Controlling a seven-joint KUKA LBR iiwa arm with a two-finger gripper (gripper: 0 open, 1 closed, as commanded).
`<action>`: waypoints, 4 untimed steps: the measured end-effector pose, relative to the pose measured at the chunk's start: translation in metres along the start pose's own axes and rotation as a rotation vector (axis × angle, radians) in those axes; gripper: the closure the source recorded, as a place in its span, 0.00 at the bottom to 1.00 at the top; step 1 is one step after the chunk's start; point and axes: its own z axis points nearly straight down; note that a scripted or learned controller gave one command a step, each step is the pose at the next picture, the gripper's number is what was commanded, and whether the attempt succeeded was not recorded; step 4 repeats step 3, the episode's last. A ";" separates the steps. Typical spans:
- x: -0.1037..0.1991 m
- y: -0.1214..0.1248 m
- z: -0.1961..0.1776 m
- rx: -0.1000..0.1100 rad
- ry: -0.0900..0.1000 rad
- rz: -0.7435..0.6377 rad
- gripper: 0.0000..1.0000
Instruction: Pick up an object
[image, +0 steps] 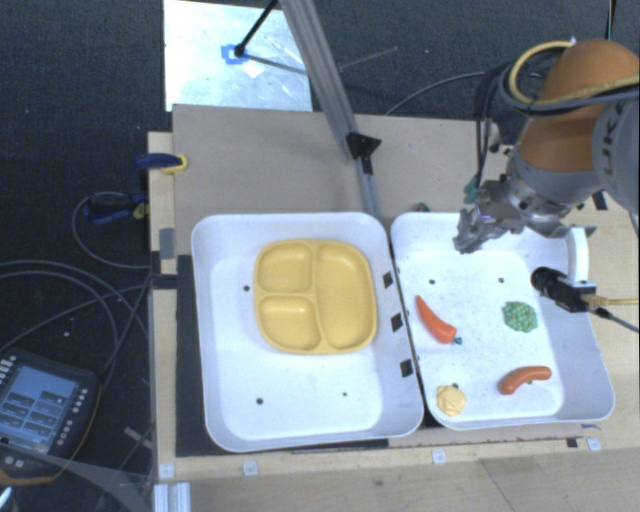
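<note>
While the gripper (472, 238) hovers over the far edge of the right bin (590, 395), whether it is open cannot be told and nothing shows in its hold; this looks like the approach step. A carrot (435, 320) lies near the bin's left wall, so next it would need to descend there
</note>
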 end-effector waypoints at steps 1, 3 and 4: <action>0.045 -0.014 0.012 0.000 0.000 0.001 1.00; 0.151 -0.049 0.004 0.000 0.001 -0.001 1.00; 0.151 -0.049 0.004 0.000 0.001 -0.001 1.00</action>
